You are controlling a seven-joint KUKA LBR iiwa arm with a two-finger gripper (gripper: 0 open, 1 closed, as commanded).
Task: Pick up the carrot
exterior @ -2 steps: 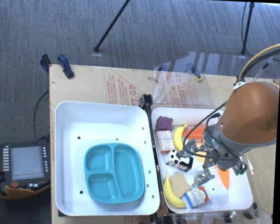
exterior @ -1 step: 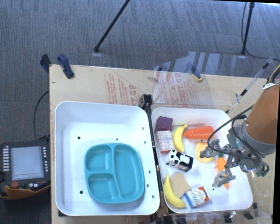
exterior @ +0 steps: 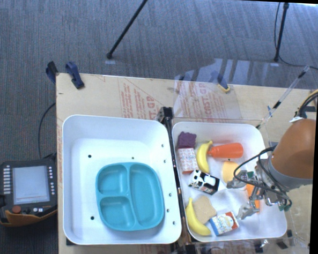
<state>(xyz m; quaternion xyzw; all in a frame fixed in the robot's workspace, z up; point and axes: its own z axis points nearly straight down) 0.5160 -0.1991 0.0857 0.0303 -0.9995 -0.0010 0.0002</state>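
The carrot [exterior: 227, 150], orange and stubby, lies near the back of the right bin [exterior: 255, 131], just right of a banana [exterior: 202, 156]. My gripper [exterior: 252, 202] hangs low over the front right part of that bin, well to the right of and nearer than the carrot, and apart from it. A small orange piece [exterior: 250, 189] shows right at the gripper; I cannot tell what it is or whether it is held.
The right bin also holds a purple block [exterior: 186, 139], a yellow wedge [exterior: 229, 171], a cow-patterned carton [exterior: 204, 181], a second banana [exterior: 193, 219] with bread [exterior: 204, 207] and a milk carton [exterior: 223, 223]. The left bin [exterior: 78, 129] bears a blue divided plate [exterior: 129, 195].
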